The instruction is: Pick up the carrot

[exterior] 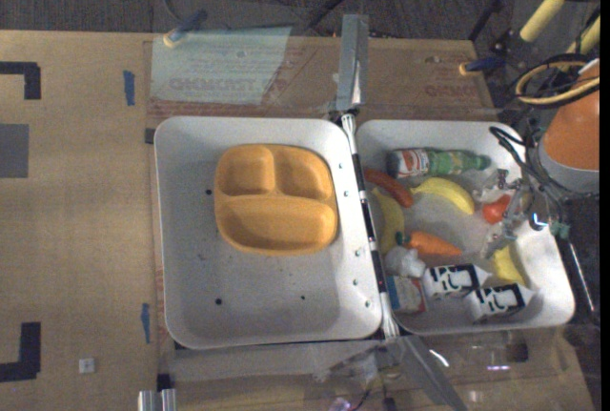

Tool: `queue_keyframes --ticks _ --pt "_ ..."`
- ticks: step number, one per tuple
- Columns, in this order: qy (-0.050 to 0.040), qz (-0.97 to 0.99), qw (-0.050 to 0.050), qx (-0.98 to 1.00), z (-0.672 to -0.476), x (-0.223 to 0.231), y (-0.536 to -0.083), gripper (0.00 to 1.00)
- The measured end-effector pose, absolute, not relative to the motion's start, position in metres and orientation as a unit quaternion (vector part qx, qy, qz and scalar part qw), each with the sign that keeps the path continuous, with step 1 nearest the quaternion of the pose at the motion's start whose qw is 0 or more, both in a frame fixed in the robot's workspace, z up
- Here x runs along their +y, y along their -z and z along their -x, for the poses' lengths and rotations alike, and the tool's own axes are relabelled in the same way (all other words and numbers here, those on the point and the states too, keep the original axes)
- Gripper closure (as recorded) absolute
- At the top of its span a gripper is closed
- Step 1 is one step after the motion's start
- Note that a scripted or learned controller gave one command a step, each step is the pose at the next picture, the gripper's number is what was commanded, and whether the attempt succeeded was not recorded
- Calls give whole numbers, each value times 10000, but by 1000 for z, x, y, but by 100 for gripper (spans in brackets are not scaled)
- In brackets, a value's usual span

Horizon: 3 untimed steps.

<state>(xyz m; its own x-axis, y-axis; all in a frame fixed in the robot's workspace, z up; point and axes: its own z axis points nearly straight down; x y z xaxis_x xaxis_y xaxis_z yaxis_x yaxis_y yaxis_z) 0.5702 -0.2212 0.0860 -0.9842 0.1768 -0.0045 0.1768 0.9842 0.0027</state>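
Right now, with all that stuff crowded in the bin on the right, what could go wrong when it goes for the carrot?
1. The carrot lies packed between a banana and two small cartons, so the gripper might bump or grab a neighbour instead.
2. The gripper sits off to the carrot's right, near another orange-red item; it could close on the wrong thing.

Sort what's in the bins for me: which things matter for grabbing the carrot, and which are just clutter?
Job:
carrot
gripper
right bin

Lying about:
orange divided plate in the left bin
green bottle
bananas
hot dog
two milk cartons
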Motion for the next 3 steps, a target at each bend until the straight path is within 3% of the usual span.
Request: queue_keyframes --ticks 1,2,3 --pt "29 -745 -119 9971 -657 -221 -88 0" --pt "1 353 22 9994 -585 -203 -165 0" --pt "5 1142 45 9934 -564 -138 -105 0"
